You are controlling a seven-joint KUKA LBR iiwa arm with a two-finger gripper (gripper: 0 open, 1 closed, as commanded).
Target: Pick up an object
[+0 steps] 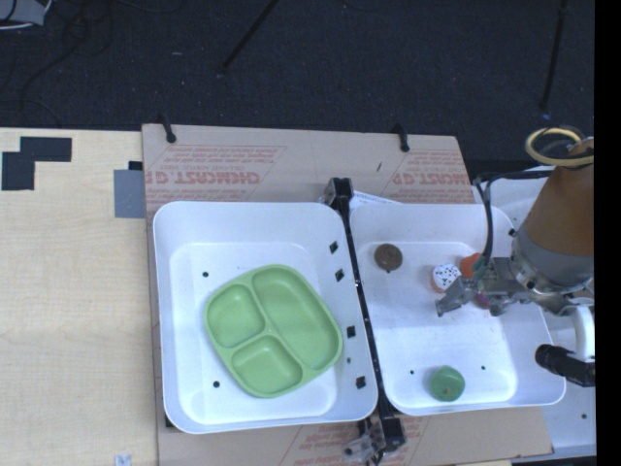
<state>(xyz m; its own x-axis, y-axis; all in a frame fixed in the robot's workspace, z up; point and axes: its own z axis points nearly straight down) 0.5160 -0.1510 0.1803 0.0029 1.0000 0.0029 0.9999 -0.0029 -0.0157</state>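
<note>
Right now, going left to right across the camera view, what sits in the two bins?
Green divided plate in the left bin → brown round object → green round object and white dotted ball, roughly level in the right bin → gripper.

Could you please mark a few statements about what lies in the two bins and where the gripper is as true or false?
1. The green divided plate lies in the left bin. True.
2. The brown round object sits on the green plate. False: it lies in the right bin, near its far wall.
3. The small green object lies near the right bin's front edge. True.
4. The gripper hangs over the left bin. False: it is over the right bin, beside the white spotted object.
5. The plate has three compartments. True.
</note>
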